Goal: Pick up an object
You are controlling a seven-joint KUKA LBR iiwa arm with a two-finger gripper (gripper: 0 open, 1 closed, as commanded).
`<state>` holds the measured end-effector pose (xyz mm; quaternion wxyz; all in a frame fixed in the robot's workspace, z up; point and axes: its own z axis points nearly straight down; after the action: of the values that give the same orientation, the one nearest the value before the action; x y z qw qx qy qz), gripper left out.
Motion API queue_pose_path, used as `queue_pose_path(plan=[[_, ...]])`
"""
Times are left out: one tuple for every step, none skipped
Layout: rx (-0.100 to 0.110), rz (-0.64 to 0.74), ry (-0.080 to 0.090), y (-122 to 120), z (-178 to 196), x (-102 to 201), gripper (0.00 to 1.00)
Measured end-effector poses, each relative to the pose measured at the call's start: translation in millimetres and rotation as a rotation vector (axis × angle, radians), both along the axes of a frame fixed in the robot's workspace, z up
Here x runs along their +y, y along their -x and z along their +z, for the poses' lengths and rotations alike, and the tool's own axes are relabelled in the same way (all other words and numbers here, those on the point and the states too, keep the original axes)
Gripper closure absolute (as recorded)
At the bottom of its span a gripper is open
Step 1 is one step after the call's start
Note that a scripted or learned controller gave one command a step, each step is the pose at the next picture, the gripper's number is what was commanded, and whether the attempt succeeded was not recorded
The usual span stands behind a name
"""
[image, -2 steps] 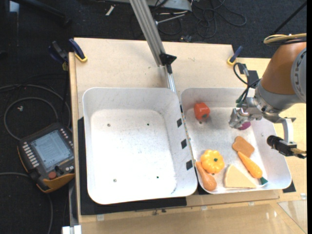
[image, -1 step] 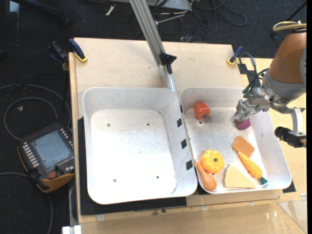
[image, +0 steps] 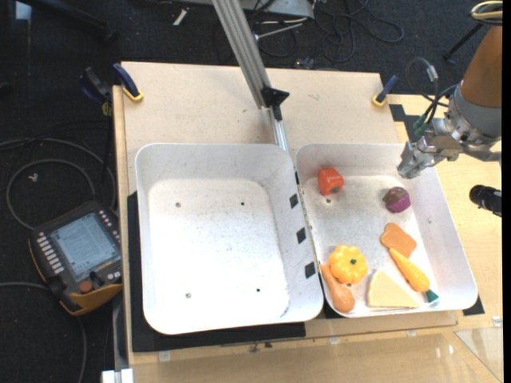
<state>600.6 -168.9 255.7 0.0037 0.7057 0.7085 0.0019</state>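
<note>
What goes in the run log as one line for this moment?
gripper: above right bin rim, by purple object | holding: nothing seen | left bin: no objects | pick: not done

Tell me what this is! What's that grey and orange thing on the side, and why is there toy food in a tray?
That is a robot arm, reaching in from the right side of the picture. The camera sits above the bench and looks down at a slant. At the end of the arm is its claw, hanging above the back edge of the right bin. I see nothing held in it. In that bin lie toy foods: a red pepper, a purple one, a yellow pepper, an orange slice, a carrot, a pale wedge and an orange piece by the front rim. The left bin sits beside it. The robot's job is to pick one up.
</note>
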Motion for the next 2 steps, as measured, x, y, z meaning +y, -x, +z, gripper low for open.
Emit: queue_pose_path(plan=[[0.007,0.003,-0.004,5.6,3.6,47.9,1.0],[0.008,0.005,-0.004,12.8,-0.5,107.5,1.0]])
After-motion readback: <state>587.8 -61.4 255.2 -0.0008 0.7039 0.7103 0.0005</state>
